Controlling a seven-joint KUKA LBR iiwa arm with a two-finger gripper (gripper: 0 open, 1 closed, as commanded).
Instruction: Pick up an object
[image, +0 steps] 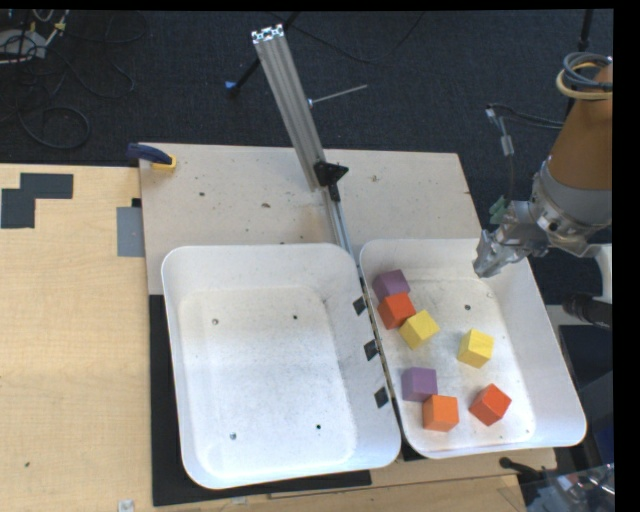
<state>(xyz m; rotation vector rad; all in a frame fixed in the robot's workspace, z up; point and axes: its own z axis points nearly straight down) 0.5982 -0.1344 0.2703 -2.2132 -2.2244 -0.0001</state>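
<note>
We see the claw (487, 262) over the right bin's (560, 400) 1 o'clock rim, grip state unclear; seven blocks inside.

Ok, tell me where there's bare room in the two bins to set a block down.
The left bin offers bare floor from wall to wall. In the right bin, free patches lie along the far wall near the gripper and between the yellow block and the right wall. It is crowded by the divider, around the purple block and the orange block.

White bins (200, 270); purple, red, yellow, orange blocks (418, 383).
</note>
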